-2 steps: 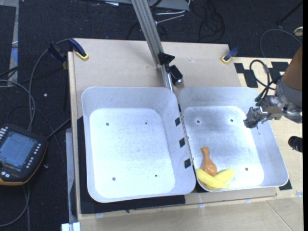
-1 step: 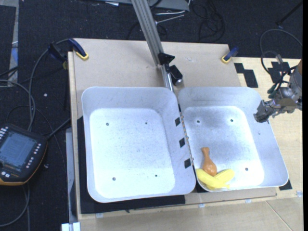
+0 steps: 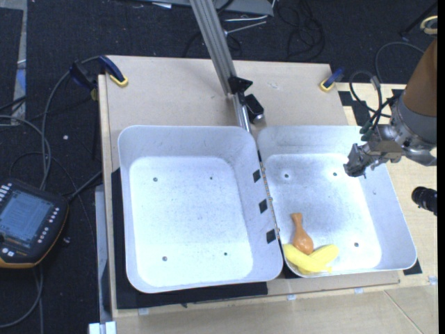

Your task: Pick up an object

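- Right, the tool [image 3: 357, 163] hangs over the far right part of the right bin [image 3: 389, 207], dark and small from up here, and I cannot tell how it is set or whether anything is in it; nothing shows beneath it.
- Behind it the arm [image 3: 417, 110] comes in from the right, wrist tipped down toward the bin floor, cables looping off its far side; that reach suits a pick from above.
- Below the tool the bin floor is bare white with a few dark dots, so by my reading it is well apart from anything worth grabbing.
- Now the candidates: a yellow banana-shaped object [image 3: 313, 257] lies at the near rim of the right bin, close to the corner by the divide, and an orange pear-shaped object [image 3: 302, 236] with a thin neck rests touching it, just behind.
- Both sit low against the sloping wall, probably because things slide to the edge of a shallow tray; that will make a clean descent awkward, I'd judge.
- Next door the left bin [image 3: 139, 186] carries only specks.
- Both bins sit side by side on the tan surface [image 3: 181, 89], clamped at its far corners, with a slanted metal pole [image 3: 219, 44] rising beyond the bins.
- Task status, as I call it: approach only, pick not yet made.
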### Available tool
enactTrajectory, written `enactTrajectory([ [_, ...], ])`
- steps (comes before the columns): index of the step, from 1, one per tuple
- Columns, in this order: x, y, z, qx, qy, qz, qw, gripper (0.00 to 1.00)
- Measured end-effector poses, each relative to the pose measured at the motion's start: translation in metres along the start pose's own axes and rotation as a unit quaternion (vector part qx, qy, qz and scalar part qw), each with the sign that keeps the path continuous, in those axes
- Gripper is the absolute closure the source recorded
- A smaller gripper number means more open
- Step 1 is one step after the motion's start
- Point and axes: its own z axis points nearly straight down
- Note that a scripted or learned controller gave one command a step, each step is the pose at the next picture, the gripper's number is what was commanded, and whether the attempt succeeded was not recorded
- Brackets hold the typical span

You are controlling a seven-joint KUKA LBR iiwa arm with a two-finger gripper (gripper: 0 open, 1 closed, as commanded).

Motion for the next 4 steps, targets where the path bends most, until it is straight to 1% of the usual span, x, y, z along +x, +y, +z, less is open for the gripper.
enactTrajectory([
  [1,0.049,0.001,0.019,0.001,0.0,0.001,1.0,1.0],
  [2,0.094,0.004,0.019,0.0,0.0,0.0,1.0,1.0],
  [3,0.149,0.014,0.038,0.001,0.0,0.0,1.0,1.0],
  [4,0.199,0.024,0.033,0.0,0.0,0.0,1.0,1.0],
])
